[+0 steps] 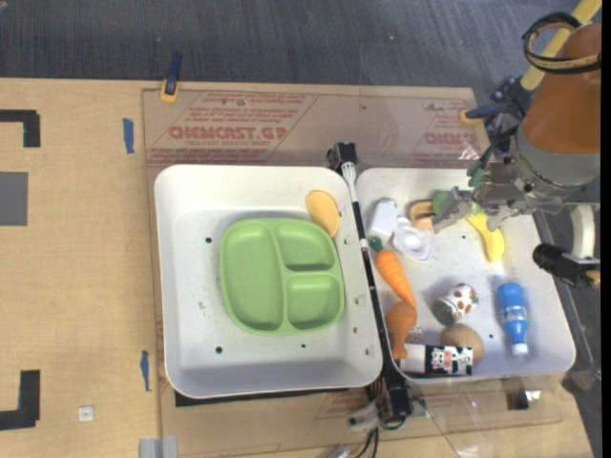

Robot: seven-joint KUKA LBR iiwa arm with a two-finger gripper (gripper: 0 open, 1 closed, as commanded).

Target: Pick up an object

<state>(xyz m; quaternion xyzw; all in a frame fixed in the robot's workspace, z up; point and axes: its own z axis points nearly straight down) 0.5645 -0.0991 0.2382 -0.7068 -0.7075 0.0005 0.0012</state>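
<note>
Your gripper (474, 198) hangs over the right bin (563, 346), near the banana (491, 239); its opening I cannot tell. Center it over the banana, well apart from the bottle (514, 316), before descending.

- One fixed camera looks down on my bench (76, 256) at a slant, from above its near side.
- It takes in both white bins whole: the left bin (181, 351) and the right bin (558, 346), side by side.
- The view is set back enough to catch dark floor (286, 27) beyond the bench's far edge.
- My arm (563, 113) enters from the right.
</note>
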